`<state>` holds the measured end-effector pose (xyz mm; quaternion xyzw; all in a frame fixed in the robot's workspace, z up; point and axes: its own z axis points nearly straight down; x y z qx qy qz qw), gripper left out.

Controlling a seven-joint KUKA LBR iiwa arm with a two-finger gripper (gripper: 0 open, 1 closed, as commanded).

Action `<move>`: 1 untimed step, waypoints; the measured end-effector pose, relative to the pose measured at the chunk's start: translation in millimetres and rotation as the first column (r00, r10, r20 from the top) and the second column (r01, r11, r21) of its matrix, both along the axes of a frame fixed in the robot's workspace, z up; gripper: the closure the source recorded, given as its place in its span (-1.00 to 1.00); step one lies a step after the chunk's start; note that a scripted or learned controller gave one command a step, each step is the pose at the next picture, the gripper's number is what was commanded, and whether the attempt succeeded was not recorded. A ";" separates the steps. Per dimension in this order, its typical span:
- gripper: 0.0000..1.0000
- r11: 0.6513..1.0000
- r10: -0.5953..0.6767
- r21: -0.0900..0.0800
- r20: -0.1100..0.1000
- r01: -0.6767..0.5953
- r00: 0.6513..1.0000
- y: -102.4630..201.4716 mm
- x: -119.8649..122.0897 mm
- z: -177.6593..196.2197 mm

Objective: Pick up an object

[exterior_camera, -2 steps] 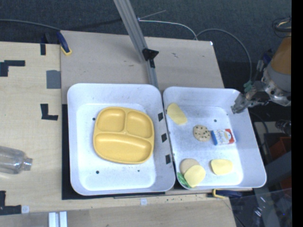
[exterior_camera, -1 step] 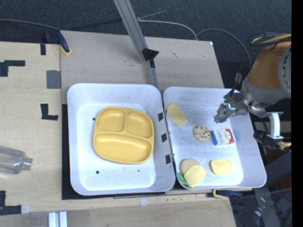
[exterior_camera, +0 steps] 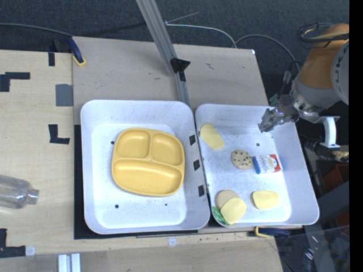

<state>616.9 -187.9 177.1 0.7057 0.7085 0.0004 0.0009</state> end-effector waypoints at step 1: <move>1.00 1.000 -0.005 0.001 -0.011 0.005 1.000 -17.0 -36.2 -61.9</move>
